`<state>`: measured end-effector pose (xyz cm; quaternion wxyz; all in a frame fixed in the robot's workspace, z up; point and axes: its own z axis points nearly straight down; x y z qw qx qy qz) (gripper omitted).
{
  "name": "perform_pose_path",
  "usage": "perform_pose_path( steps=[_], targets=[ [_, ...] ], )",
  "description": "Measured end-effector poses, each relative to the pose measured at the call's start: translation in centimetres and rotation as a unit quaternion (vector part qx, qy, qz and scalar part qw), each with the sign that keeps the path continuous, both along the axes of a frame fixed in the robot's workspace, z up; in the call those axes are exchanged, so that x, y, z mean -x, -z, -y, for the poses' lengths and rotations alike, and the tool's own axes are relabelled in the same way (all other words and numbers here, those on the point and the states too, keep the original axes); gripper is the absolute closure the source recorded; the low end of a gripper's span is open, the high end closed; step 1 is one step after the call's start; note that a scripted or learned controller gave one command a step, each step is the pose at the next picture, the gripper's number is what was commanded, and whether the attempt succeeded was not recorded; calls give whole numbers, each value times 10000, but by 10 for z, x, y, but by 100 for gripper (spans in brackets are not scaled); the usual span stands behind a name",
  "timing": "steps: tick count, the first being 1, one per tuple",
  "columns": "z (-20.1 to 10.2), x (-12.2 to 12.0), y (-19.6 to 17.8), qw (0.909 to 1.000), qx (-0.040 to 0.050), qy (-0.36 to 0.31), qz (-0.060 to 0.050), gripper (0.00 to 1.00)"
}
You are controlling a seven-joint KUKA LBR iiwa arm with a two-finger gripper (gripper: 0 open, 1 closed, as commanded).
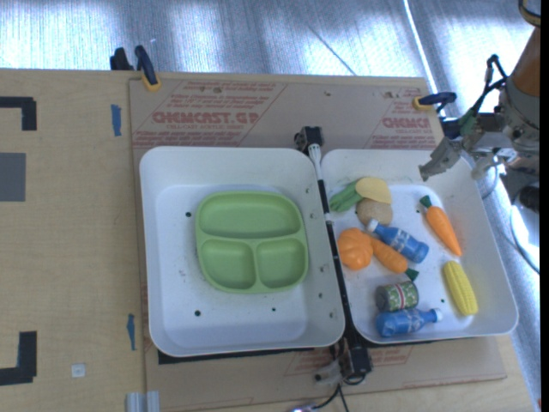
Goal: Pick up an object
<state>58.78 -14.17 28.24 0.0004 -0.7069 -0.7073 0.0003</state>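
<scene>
Blue bottle nearest camera; carrot, long axis toward lower right, lies just below-left of gripper; finger state unclear.

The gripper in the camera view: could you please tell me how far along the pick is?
Nothing looks done yet. The gripper hangs above the right bin's upper right corner, with no object in it. The carrot, corn, both blue bottles and the rest lie in that bin. Choosing, descending, grasping and lifting are all left.
</scene>
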Motion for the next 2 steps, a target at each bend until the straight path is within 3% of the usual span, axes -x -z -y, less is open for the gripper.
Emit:
perform_pose_path(
  steps=[1,2],
  targets=[
    [53,25,114,10000,3,8,-6,0],
    [43,24,196,10000,11,1,29,0]
  ],
)
